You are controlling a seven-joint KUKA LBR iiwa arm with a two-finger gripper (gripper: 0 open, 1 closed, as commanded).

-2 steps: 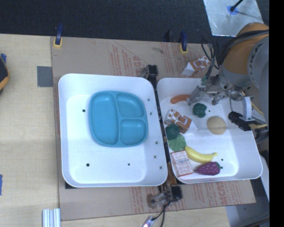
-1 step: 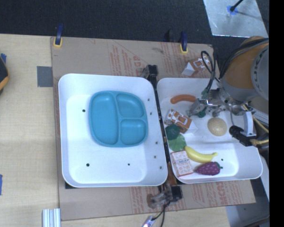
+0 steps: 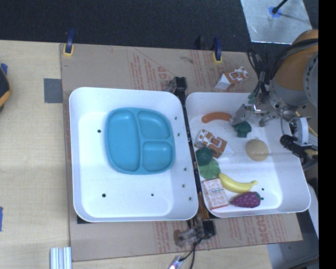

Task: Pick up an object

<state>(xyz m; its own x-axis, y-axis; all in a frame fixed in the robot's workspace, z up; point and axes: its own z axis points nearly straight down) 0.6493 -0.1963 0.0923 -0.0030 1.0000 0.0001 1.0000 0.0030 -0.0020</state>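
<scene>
Now the gripper [image 3: 252,112] is seen low over the far part of the right bin [image 3: 291,198], reached in from the right on the grey arm [image 3: 299,72] with its orange band. Whether it is open or closed cannot be told from this angle, and nothing is seen held in it. A small dark green toy [image 3: 243,129] is found just beside it, on the near side, so close that contact cannot be ruled out or confirmed. An orange sausage [image 3: 215,117] is laid just to the left of the gripper, near the bin's far wall. A round beige potato [image 3: 257,149] is placed a little nearer the camera. Further off, a brown-and-white carton [image 3: 212,142], a leafy green vegetable [image 3: 206,160], a banana [image 3: 237,182], a bunch of purple grapes [image 3: 246,199] and a red-and-white box [image 3: 214,194] are spread toward the near left corner of the same bin. Another small carton [image 3: 233,78] is seen outside, on the cardboard beyond the bin. A blue divided plate [image 3: 140,140] is set in the left bin [image 3: 84,150], well apart from the gripper.
</scene>
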